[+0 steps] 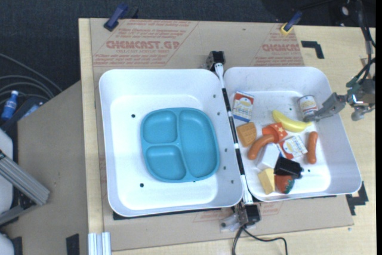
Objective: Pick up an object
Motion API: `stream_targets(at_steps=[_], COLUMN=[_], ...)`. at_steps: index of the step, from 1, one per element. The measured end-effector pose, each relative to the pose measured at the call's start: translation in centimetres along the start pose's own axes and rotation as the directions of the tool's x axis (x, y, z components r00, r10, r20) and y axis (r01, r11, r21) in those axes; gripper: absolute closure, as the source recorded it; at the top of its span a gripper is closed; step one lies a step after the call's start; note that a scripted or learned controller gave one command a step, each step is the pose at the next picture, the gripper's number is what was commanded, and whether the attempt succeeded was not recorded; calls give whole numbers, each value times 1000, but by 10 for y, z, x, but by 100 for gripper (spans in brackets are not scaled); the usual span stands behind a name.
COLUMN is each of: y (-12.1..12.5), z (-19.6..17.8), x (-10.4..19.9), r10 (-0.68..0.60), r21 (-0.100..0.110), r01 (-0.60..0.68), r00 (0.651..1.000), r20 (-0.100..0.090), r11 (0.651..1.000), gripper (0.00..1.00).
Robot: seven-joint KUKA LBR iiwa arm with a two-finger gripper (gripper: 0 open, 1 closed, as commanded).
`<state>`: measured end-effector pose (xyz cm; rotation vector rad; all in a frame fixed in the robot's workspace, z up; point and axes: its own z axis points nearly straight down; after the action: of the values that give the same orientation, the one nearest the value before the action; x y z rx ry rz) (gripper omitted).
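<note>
Surface (179,39) with two white bins side by side. The left bin (119,86), at centre frame, carries a blue divided plate (179,143). The right bin (334,146) holds my candidates in a loose pile. My pincer (325,109) enters at the right edge of the frame and sits over the bin's upper right part. Whether it is spread or pressed together I cannot tell, since its tip is a grey blur; nothing is seen pinched in it.

The nearest things lie just to the pincer's left: a small can (308,106), upright, and below it a banana (289,122), whose long axis runs from upper left to lower right. I judge these the likeliest targets. A sausage (312,147) lies further down, roughly vertical.

Toward the lower part of the pile the items overlap, and the small dark one (288,167) is hard to identify.
</note>
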<state>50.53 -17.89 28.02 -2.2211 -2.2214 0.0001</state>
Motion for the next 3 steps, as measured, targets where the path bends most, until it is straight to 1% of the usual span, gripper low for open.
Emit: stream_targets(at_steps=[1,2,3], y=[67,135,162], z=[137,196,195], x=[-14,24,81], r10=[0,-1,-1], r21=[4,0,-2], r01=[0,1,1], r00=[1000,1000,1000], r20=[-2,0,-1], r11=[1000,1000,1000], gripper=[0,0,0])
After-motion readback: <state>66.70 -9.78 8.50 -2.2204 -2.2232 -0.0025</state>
